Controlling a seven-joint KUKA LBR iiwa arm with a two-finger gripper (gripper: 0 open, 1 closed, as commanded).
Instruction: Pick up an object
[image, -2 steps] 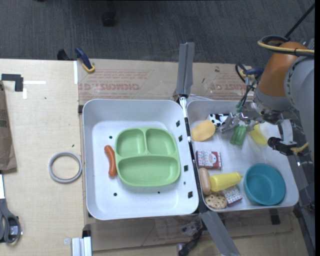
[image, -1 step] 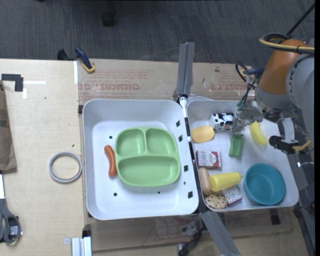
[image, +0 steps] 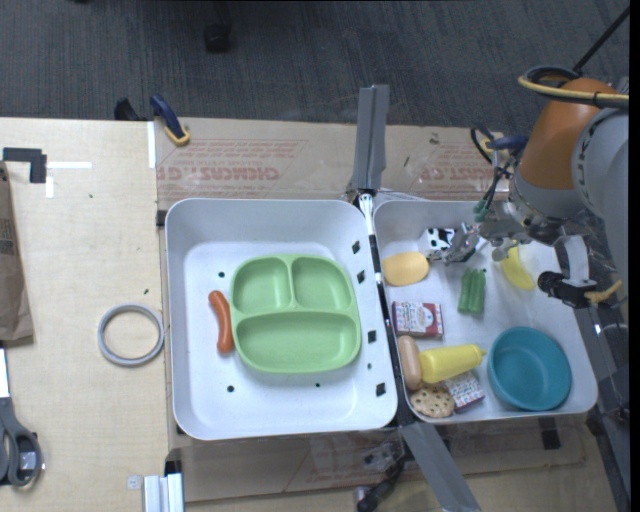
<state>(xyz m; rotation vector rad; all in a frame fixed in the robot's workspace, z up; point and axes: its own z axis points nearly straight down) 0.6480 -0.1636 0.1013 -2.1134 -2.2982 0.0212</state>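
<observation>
My gripper (image: 463, 244) hangs low over the back of the right bin (image: 585, 400), reaching in from the right. Just left of it lies a small black-and-white item (image: 436, 238). A pale yellow rounded piece (image: 405, 268) sits in front of that, and a green object (image: 472, 291) lies just below the gripper. A yellow banana-like piece (image: 516, 270) is to the gripper's right. Nothing shows in the gripper's grasp.
The right bin also holds a red-and-white box (image: 417, 318), a yellow bottle (image: 450, 362), a sausage bun (image: 408, 360), a cookie (image: 431, 402) and a blue bowl (image: 529, 367). In the left bin (image: 185, 400) are a green divided plate (image: 296, 312) and an orange sausage (image: 221, 320). A tape ring (image: 131, 333) lies on the bench.
</observation>
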